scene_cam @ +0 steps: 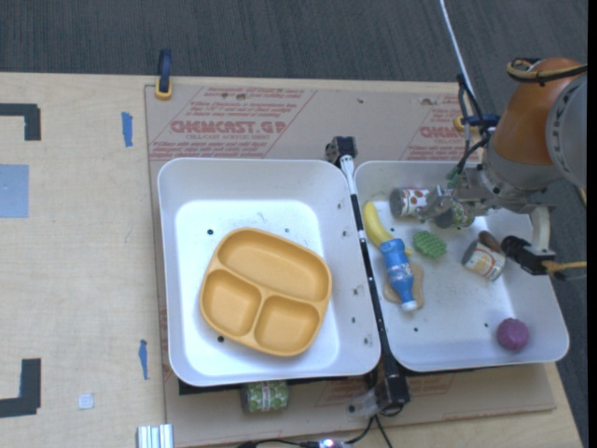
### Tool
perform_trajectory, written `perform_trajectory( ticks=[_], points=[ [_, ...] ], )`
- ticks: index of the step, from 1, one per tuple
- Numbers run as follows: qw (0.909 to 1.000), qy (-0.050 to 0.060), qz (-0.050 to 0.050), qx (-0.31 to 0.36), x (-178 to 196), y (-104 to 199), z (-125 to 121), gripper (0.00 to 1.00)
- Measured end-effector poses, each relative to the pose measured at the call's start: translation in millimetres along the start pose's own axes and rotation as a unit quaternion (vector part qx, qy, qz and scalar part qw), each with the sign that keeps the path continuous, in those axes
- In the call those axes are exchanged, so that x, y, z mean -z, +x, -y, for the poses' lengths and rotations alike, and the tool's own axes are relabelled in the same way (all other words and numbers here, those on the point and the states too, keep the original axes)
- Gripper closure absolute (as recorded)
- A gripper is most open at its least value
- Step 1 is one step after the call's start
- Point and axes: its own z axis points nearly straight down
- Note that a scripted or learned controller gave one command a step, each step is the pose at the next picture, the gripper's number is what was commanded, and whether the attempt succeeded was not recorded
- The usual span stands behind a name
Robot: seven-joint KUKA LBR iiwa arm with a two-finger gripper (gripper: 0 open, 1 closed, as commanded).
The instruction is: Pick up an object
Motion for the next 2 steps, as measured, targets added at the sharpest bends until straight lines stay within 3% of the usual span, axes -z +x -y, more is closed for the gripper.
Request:
perform_trajectory(
  ticks=[1,2],
  points=[
    [0.9999,0.013,-0.006,-0.001,-12.9,18.9,8.9,0.00],
    [0.9998,0.017,-0.009,0.000,-18.2,59.7,14.4,0.00]
  ],
)
